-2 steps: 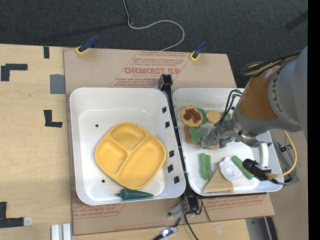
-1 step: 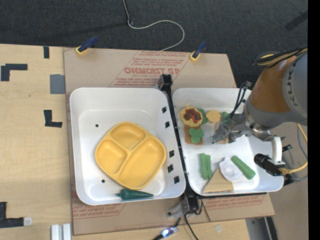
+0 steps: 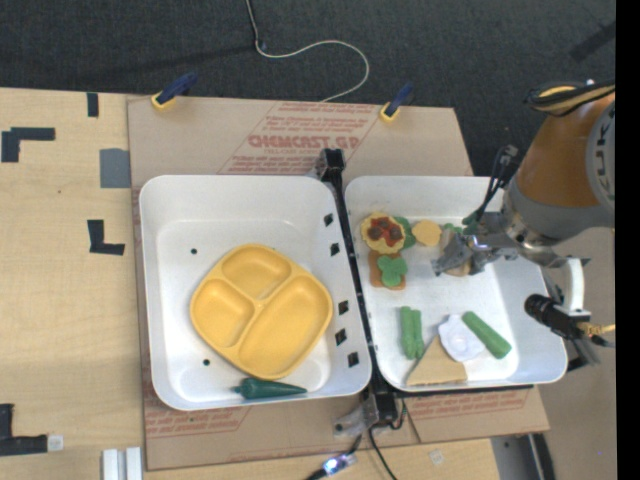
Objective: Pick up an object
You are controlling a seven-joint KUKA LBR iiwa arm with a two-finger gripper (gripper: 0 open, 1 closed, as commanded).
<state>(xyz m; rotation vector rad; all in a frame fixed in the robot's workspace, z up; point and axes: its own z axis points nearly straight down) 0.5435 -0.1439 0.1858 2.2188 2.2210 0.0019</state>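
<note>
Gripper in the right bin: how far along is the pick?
Done: the arm has reached in, and the gripper sits low in the right bin, beside the yellow round piece. In hand: nothing visibly between its fingers. Left: grasp and lift. The green sticks, the white piece and the toy pizza lie on the bin floor.

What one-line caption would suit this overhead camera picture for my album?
Robot gripper lowered into the right bin among toy foods; a yellow divided plate lies in the left bin.

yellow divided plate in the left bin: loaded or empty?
Empty. The yellow divided plate shows three bare compartments; the green pepper lies outside it.
</note>
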